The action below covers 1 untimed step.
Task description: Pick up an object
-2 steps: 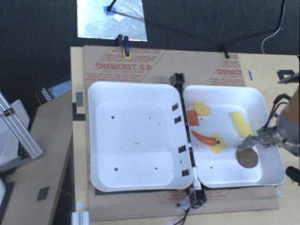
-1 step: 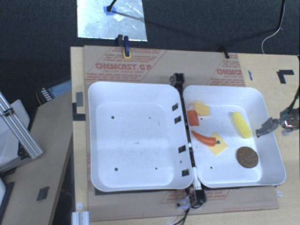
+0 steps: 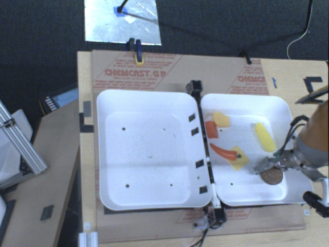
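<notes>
Camera view has the gripper (image 3: 268, 170) low in the lower-right bin (image 3: 241, 195), right over the brown cookie (image 3: 272, 177), presumably lining up a grab, can't tell its state tbh.

1 fixed camera hangs high above the brown cardboard-topped bench (image 3: 169, 68) and looks down at a slant, far enough back to take in both shallow white plastic bins (image 3: 149, 148) side by side, dark carpet beyond them, and the grey arm (image 3: 313, 145) entering at the right.
</notes>
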Available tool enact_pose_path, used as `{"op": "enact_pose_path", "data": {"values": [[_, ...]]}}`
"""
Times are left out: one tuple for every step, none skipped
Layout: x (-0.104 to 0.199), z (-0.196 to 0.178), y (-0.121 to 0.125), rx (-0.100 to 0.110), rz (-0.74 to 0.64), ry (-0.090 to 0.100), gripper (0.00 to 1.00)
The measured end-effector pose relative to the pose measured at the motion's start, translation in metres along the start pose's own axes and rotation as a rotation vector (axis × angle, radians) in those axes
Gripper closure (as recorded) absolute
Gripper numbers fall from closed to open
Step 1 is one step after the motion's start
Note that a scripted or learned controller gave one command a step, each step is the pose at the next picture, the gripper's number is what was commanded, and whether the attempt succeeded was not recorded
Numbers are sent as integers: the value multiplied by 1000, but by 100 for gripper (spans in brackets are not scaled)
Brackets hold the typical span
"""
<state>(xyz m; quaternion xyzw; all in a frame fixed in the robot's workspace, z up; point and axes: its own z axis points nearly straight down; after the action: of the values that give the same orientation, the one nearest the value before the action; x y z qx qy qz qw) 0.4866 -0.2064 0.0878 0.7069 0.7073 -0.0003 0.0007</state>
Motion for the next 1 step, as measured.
{"op": "enact_pose_path", "data": {"values": [[-2, -19, 3, -10, 0, -6, 100]]}}
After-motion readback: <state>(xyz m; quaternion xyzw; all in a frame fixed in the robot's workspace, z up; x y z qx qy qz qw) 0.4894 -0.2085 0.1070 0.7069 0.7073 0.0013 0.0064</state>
